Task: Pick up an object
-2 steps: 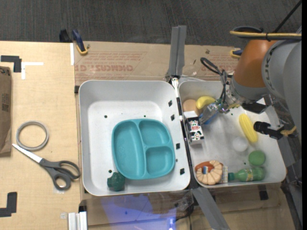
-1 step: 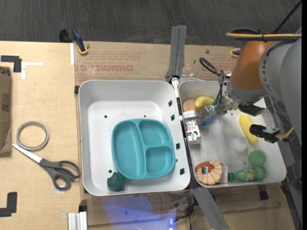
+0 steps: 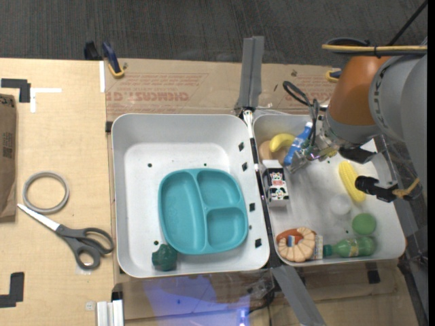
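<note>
1. Reaching in from the right, the grey arm (image 3: 401,94) with its orange band hangs over the upper part of the right bin (image 3: 391,246). The gripper (image 3: 299,156) sits low there; whether it is open or closed cannot be told.
2. Just beside the gripper: a yellow banana (image 3: 280,142) near the bin's top-left corner, and a small black-and-white carton (image 3: 276,185) below it along the left wall.
3. Elsewhere in the right bin: a yellow corn cob (image 3: 351,181), a green ball (image 3: 363,223), a green bottle (image 3: 350,248) lying flat, a round orange-and-white item (image 3: 298,244) at the lower edge.
4. Left bin (image 3: 136,155): a teal divided plate (image 3: 203,210), and a dark green lump (image 3: 164,257) touching its lower-left rim.
5. On the bench, left: scissors (image 3: 71,236) and a tape roll (image 3: 45,192).
</note>
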Robot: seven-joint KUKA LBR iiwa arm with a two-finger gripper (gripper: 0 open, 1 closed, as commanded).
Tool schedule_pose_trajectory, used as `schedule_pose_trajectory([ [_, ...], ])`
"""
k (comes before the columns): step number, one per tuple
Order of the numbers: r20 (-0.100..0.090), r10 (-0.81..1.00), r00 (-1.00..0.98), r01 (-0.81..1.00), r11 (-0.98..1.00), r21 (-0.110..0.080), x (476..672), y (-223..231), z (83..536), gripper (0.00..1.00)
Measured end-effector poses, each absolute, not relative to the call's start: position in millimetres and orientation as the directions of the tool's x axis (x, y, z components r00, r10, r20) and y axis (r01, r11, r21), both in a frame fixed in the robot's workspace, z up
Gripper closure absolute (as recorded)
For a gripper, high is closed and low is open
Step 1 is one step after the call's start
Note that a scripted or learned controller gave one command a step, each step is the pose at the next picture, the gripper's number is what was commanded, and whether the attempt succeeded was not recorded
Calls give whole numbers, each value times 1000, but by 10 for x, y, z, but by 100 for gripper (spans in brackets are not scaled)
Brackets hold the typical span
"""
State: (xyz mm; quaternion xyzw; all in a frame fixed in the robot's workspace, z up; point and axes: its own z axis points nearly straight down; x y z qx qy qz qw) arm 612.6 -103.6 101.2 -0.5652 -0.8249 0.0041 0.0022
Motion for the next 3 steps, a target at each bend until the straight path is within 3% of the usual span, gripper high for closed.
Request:
schedule_pose_trajectory([
  [1, -3, 948, -319, 948, 319, 0, 6226, -1576, 3013, 100],
  [2, 0, 904, -428, 904, 428, -2, 5652, -1528, 1824, 100],
  [3, -2, 958, -287, 958, 287, 0, 6413, -689, 2364, 100],
])
